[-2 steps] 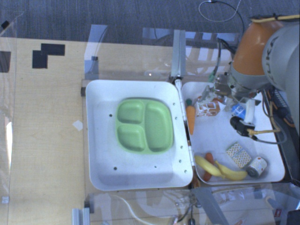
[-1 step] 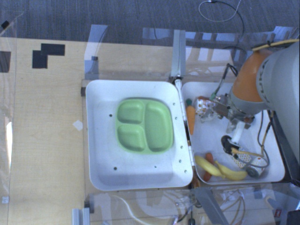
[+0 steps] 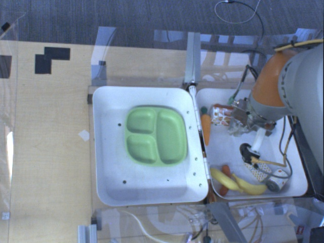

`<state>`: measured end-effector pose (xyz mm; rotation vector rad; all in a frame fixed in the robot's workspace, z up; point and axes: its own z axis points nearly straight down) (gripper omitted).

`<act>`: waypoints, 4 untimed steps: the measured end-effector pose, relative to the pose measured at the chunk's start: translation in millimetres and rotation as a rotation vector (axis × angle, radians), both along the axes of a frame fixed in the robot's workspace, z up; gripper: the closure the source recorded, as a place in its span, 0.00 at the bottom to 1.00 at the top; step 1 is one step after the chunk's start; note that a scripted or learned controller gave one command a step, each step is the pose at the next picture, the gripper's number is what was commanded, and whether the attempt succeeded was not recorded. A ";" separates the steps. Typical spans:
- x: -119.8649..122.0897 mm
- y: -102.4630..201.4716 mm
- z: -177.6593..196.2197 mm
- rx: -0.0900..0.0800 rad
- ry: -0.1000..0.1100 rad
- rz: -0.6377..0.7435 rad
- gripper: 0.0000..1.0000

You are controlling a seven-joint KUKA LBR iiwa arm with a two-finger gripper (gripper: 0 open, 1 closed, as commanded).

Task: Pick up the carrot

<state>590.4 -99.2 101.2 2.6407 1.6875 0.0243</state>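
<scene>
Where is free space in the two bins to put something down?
Left bin: bare floor around the green plate, widest along the near edge. Right bin: a small patch between the carrot and the bananas; elsewhere crowded by the gripper and clutter.

From my seat the 2 bins look like smooth white plastic with a faint sheen; the left bin (image 3: 109,135) shows a few small dark holes in its floor, and the right bin (image 3: 223,151) has the same finish. The green tray (image 3: 155,135) reads as matt plastic, moulded into 3 soft-edged compartments. The bench (image 3: 45,151) looks like pale wood-grain laminate, smooth, with clear glossy panels (image 3: 104,49) standing around it. Behind, the floor (image 3: 126,9) is a rough grey-blue woven carpet. The arm (image 3: 298,80) has a satin grey shell and a glossy orange band (image 3: 268,82). The carrot (image 3: 205,128) looks matt orange, the bananas (image 3: 238,183) smooth yellow plastic.
</scene>
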 end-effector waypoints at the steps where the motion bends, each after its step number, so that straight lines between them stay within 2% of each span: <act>1: 8.7 -3.5 15.1 -0.004 0.014 0.138 1.00; 2: 1.2 -55.8 79.2 -0.003 0.012 0.013 1.00; 3: 6.4 -70.5 144.5 -0.002 0.012 -0.131 1.00; 4: -10.3 -97.2 212.3 -0.006 0.010 0.041 1.00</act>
